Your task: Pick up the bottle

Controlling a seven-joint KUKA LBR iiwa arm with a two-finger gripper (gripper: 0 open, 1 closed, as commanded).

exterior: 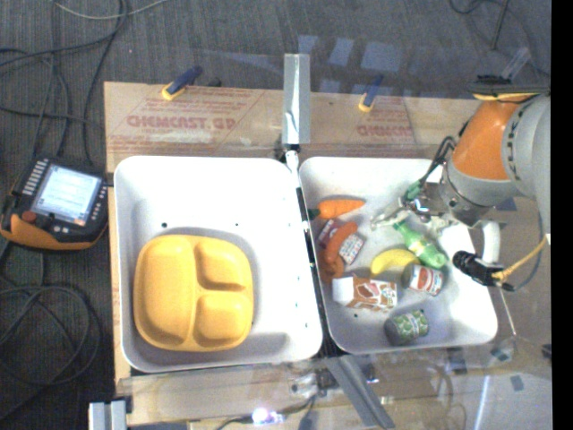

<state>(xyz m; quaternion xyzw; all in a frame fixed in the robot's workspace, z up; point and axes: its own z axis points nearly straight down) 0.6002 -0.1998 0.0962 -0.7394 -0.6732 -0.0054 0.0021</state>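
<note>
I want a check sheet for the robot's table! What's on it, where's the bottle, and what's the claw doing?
Surface: wooden bench bearing the left bin and the right bin.
Job's things: green bottle lying in the right bin, just below the gripper.
Clutter: yellow tray in the left bin; carrot, banana, can, carton in the right bin.
Grippers: gripper low over the right bin, above the bottle's upper end; grip unclear.
Cables: loose cables on the floor.
Surroundings: handheld controller left of the bench.
</note>
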